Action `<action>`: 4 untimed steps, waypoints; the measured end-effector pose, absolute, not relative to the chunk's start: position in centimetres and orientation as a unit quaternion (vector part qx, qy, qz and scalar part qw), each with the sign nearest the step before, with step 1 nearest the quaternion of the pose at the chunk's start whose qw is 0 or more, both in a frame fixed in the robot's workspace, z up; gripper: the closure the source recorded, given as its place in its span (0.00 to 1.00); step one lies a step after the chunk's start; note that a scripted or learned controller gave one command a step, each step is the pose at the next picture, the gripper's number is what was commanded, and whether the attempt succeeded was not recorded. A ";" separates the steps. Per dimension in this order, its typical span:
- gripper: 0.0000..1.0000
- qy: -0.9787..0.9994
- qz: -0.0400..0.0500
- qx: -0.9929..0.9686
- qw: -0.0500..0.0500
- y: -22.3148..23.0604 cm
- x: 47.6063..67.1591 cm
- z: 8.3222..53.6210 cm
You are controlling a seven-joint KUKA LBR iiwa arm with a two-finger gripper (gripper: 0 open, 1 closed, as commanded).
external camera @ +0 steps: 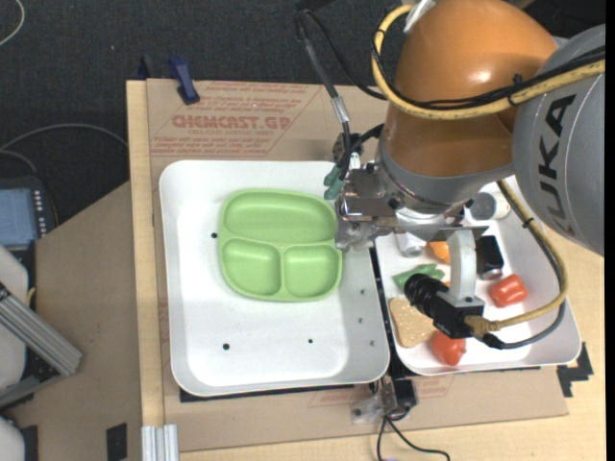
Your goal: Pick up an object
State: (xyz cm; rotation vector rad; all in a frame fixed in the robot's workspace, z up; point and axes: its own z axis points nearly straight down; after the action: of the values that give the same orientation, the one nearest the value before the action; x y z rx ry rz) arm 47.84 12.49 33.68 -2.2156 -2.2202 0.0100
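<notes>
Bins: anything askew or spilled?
Nothing spilled. The green tray lies flat in the left bin, a bit toward its upper right. Small items, an orange piece among them, sit loosely in the right bin under the arm.

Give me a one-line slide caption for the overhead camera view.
KUKA arm reaches over the right bin of small items; a green divided plate lies in the left bin.

green divided plate (279,243) in the left white bin (192,334), blue clip (183,80) (bench's far edge), lettered brown board (231,118)
</notes>
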 end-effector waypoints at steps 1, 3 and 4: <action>1.00 -0.706 0.003 -0.708 0.002 11.1 47.8 26.3; 1.00 -0.708 -0.009 -0.706 -0.003 21.4 48.0 45.8; 1.00 -0.706 0.004 -0.709 0.002 16.1 47.9 36.3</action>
State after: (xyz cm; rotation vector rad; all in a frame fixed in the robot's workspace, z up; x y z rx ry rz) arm 47.86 16.10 36.26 -2.2241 -2.2144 0.0117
